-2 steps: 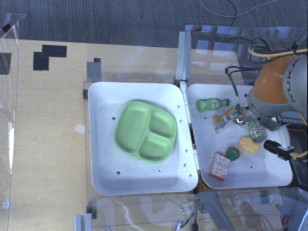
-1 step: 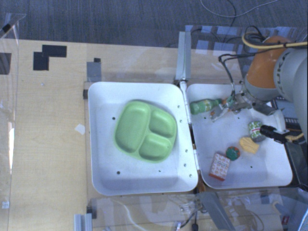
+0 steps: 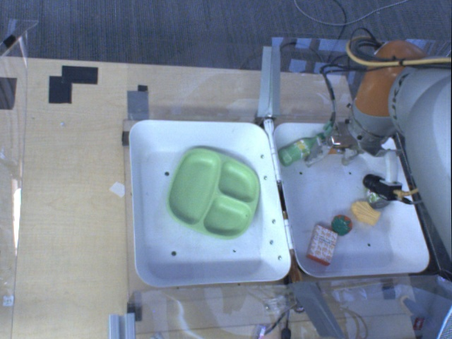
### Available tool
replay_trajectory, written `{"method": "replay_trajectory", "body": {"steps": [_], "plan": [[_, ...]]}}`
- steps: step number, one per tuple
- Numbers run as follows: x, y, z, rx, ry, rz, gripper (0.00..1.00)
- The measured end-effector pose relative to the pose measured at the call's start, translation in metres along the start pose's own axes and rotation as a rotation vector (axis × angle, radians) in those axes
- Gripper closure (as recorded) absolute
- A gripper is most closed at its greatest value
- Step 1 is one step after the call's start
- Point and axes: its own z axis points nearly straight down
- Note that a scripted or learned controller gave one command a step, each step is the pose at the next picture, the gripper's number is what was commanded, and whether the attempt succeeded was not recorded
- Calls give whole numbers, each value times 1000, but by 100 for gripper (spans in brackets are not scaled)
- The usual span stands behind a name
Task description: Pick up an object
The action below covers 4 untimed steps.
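Risk is judged highest at the small green plastic bottle with a pale label (image 3: 299,150), which lies on its side in the right-hand shallow white bin (image 3: 353,260), close against the inner wall at the far left corner. The tool (image 3: 332,141) is seen at the bottle's cap end, touching or just beside it; whether the bottle is actually gripped cannot be told, as the contact is too small and blurred.

The following hazards are noted:

- The bottle is round and lying flat, so it is likely to roll or be pushed along if contact is made off-centre.
- The bin wall is just beside the bottle, so a collision or a wedged bottle is possible.
- A hold taken at the cap end alone would probably let the bottle swing or slip during a lift.

Elsewhere in the same bin, well apart from the tool, a black clip-like object (image 3: 381,186), a pale yellow piece (image 3: 366,212), a small green-and-red round item (image 3: 342,224) and a small red printed box (image 3: 323,244) are recorded. A green divided plastic tray (image 3: 214,192) is recorded in the left-hand white bin (image 3: 152,260). No disturbance to these is expected.
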Motion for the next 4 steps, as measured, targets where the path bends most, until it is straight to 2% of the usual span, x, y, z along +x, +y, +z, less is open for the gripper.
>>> {"method": "replay_trajectory", "body": {"steps": [1, 2, 3, 4], "plan": [[1, 1, -2, -14, -14, 204, 0], [15, -2, -3, 1, -18, 534, 0], [33, -11, -2, -9, -6, 989, 0], [39, -5, -14, -28, 7, 976, 100]]}}
